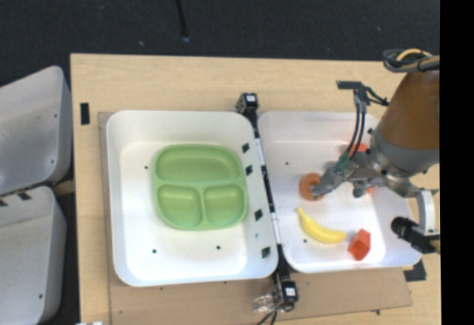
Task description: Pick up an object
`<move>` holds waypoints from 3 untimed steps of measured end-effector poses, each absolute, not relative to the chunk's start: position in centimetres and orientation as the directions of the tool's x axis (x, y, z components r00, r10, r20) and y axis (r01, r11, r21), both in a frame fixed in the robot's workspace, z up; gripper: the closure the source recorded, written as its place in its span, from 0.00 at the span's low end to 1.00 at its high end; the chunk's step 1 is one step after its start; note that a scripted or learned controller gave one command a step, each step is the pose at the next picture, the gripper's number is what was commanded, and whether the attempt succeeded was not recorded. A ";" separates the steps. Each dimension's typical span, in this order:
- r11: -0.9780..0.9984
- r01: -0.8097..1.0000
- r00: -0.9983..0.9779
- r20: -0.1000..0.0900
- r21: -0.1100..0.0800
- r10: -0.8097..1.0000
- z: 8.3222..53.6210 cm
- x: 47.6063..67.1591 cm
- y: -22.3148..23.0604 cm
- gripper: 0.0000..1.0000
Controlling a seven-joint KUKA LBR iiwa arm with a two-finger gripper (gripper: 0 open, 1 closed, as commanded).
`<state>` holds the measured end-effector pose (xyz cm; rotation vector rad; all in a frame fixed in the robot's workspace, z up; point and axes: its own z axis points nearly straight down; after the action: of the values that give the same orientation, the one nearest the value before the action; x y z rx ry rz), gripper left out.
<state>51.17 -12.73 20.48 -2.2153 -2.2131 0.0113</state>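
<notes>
The claw (320, 189) sits low in the right bin (296, 131), its tip against the right edge of a small orange round object (308, 184). Whether it is released or clenched I cannot tell; the tip is too small and dark to read, and nothing shows as lifted.

The likeliest failure, as I judge it, is a miss on that orange piece. The claw meets it at the edge and not over its middle, so closing there could nudge it away toward the divider between the bins, or pinch only its rim so that it slips out on the lift. The banana (321, 228) lies just below the orange piece, near enough that a sideways push could send one against the other. The trailing cables (361, 124) above the orange piece hang close to the wrist and could drag.

Right bin: the orange piece, the banana, and a red block (360, 243) just right of the banana's end. Left bin (122, 168), well left of the orange piece: one green divided plate (200, 184), its three sections bare. Both bins rest on the wooden counter (185, 79)
</notes>
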 end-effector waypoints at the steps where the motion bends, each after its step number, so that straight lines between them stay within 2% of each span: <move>1: 0.002 1.000 -0.002 0.000 0.000 1.000 21.1 51.5 -12.7 0.00; 2: 0.000 1.000 0.000 -0.001 -0.004 1.000 16.6 51.0 -13.3 0.00; 3: -0.001 1.000 0.001 -0.001 -0.004 1.000 10.4 51.4 -13.1 0.00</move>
<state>51.39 -13.14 10.44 -2.2209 -2.2190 0.0049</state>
